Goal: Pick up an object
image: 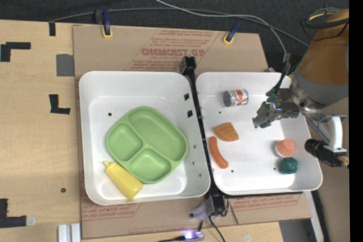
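The gripper point(264, 119) hovers near the can point(235, 97); I cannot tell its fingers' state. The can looks stiff and slippery (grasp across its sides).

The arm point(326, 59) runs off the right edge; the hand point(264, 118) is too small to read.

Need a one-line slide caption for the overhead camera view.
KUKA gripper hovers over the right bin among can, hot dog and toy foods; green plate and mustard bottle sit left.
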Motion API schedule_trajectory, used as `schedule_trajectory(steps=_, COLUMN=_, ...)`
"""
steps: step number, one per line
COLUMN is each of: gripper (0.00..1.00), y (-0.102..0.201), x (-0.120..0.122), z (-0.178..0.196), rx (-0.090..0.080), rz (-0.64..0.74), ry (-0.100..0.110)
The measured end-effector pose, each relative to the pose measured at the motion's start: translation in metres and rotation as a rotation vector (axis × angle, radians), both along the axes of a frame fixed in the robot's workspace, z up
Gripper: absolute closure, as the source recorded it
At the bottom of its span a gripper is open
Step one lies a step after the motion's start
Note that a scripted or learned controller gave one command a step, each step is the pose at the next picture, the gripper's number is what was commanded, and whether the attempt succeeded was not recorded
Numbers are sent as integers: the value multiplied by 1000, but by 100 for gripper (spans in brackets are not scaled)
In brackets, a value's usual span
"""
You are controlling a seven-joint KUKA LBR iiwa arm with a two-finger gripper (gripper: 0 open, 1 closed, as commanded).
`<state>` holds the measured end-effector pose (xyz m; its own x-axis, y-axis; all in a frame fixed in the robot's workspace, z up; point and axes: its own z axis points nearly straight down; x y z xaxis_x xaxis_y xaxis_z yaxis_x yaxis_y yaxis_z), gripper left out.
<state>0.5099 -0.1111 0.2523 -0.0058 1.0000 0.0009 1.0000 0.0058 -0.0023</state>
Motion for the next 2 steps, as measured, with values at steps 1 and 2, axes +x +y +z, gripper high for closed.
schedule_trajectory(steps=1, gripper=100, y=50, x=12, z=-16, rx=0, rz=0, ry=1)
schedule_trajectory(steps=2, gripper=100, y=107, x=30, z=-12, rx=1, rz=2, ry=-1)
